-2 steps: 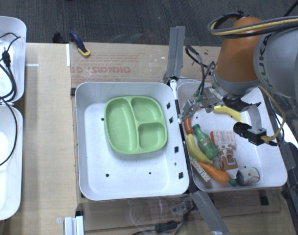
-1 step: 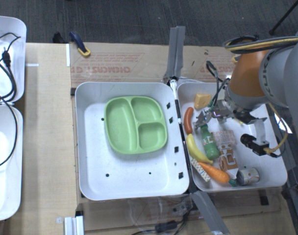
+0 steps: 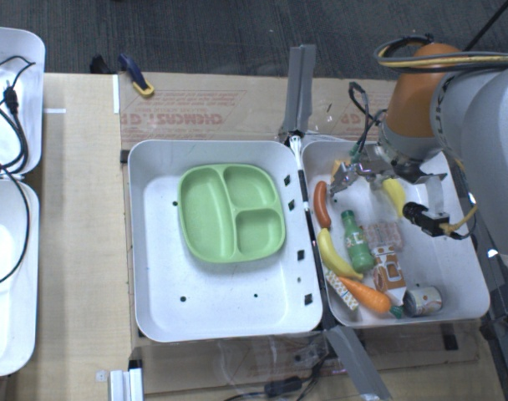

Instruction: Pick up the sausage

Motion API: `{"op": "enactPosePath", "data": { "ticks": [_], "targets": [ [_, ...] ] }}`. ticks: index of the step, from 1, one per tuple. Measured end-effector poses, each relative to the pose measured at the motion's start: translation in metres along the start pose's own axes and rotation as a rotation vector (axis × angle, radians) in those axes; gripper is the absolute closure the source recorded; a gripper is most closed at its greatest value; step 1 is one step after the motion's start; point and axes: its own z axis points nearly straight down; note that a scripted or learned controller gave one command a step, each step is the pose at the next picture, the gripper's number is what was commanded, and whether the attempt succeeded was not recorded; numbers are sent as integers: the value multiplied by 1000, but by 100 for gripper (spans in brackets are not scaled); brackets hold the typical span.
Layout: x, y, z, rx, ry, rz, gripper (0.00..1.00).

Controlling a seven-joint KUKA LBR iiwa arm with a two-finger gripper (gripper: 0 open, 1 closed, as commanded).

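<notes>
1. Two shallow white bins sit side by side on a pale wooden bench [image 3: 78, 224]; beyond its far edge we see dark grey carpet [image 3: 237, 15].
2. We find the left bin [image 3: 154, 249] carrying a light green three-compartment plastic plate [image 3: 232, 213], set toward its far half.
3. We see the reddish-orange sausage [image 3: 322, 204] in the right bin [image 3: 463, 291], lying along its left wall, nearer the far-left corner.
4. Just nearer us along that wall lies a yellow banana [image 3: 336, 256], with a green plastic bottle [image 3: 355, 241] beside it.
5. Along the near edge we note an orange carrot [image 3: 369, 296] and a small silver can [image 3: 423, 300], with a printed packet [image 3: 388, 261] toward the bin's middle.
6. The grey arm's two-finger gripper [image 3: 347, 174] hangs over the far-left part of the right bin, just right of the sausage and apart from it; we cannot tell how its jaws stand.
7. A blue-and-yellow clamp [image 3: 135, 75] rests near the bench's far edge, and another white tub with black cables [image 3: 12, 124] stands at the left edge.
</notes>
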Motion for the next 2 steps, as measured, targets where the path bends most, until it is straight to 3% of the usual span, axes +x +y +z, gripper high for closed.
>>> {"op": "enactPosePath", "data": {
  "ticks": [1, 2],
  "targets": [
    [-1, 0, -8, 2, -1, -2, 100],
    [-1, 0, -7, 2, -1, -2, 0]
  ]
}}
